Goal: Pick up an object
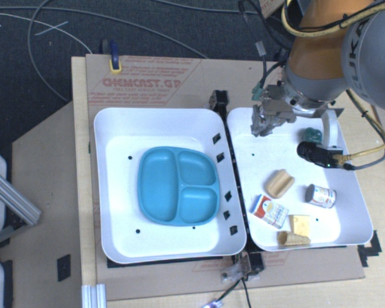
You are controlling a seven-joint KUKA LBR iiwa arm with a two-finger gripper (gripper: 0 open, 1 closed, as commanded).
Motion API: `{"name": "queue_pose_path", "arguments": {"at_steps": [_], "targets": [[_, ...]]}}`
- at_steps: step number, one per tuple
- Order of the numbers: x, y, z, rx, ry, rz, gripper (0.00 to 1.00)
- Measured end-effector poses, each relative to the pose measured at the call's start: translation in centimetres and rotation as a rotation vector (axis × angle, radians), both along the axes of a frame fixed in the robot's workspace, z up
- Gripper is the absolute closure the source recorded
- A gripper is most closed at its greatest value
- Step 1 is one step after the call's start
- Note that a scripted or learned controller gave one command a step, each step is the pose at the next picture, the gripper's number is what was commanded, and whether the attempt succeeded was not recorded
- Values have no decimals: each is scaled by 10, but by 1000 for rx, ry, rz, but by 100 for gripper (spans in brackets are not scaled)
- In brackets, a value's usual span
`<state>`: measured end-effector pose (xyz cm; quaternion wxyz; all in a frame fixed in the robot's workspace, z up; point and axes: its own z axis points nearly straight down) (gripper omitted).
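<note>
Gripper [262, 128] points down over right bin [353, 230] far corner | holding nothing visible | finger spread unclear

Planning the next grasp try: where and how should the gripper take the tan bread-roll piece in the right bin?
Judging by its pose, grip the tan roll across its narrower middle, coming straight down from above. It lies flat and slanted, apart from the red-and-white packet and small can, so both long sides look free.

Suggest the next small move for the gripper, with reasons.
Probably shift toward the tan block and descend. The gripper hovers over bare floor at the far end of the right bin, nothing between its fingers; the block is the nearest item, lying apart from the others.
</note>
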<state>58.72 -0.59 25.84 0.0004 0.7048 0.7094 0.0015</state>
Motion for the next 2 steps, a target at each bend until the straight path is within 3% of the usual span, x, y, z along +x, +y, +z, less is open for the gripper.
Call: {"name": "queue_pose_path", "arguments": {"at_steps": [2], "targets": [[30,91,-26,0,1,-2,100]]}}
